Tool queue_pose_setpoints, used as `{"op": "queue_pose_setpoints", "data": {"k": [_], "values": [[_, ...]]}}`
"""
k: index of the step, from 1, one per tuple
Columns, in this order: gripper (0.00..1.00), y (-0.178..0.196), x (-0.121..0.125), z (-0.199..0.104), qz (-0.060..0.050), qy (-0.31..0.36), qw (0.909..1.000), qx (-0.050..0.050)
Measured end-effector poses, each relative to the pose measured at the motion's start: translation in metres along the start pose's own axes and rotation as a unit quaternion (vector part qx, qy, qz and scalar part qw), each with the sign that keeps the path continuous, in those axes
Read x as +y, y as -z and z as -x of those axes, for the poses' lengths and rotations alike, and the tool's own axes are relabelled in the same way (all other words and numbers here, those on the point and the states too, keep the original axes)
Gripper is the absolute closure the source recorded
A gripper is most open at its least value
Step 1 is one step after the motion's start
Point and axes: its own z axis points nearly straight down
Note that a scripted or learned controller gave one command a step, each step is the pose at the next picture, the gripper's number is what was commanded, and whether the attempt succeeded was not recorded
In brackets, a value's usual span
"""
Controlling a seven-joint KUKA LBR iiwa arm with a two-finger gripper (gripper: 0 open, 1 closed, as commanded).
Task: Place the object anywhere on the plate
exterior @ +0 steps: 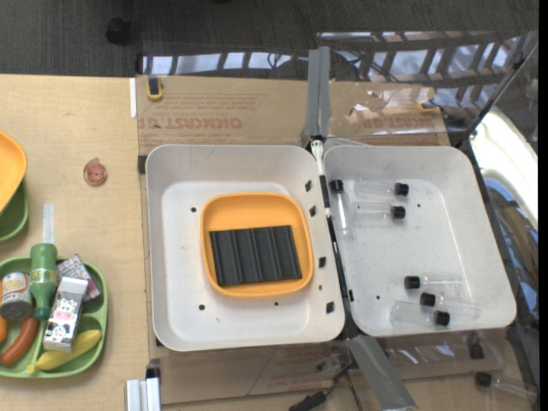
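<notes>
An orange plate point(255, 206) lies in the middle of the left white bin point(171, 229). A dark grey ribbed slab point(257, 256) rests flat on the plate and covers most of its lower half. In the right white bin point(462, 229) lie several clear tubes with black caps. Two tubes point(377, 190) are near the bin's back left. Three more tubes point(421, 315) are near its front right.
Cardboard point(223, 118) lies under and behind the bins. A green tray point(90, 336) of toy food stands on the wooden bench at the far left, with an orange dish point(8, 174) above it and a small pink disc point(96, 173) nearby. A metal frame point(428, 58) runs along the back right.
</notes>
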Motion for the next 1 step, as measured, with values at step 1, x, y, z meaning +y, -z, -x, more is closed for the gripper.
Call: {"op": "queue_pose_setpoints", "data": {"k": [1], "values": [[0.0, 0.0006, 0.0022, 0.0047, 0.0, 0.141, 0.99, -0.002]]}}
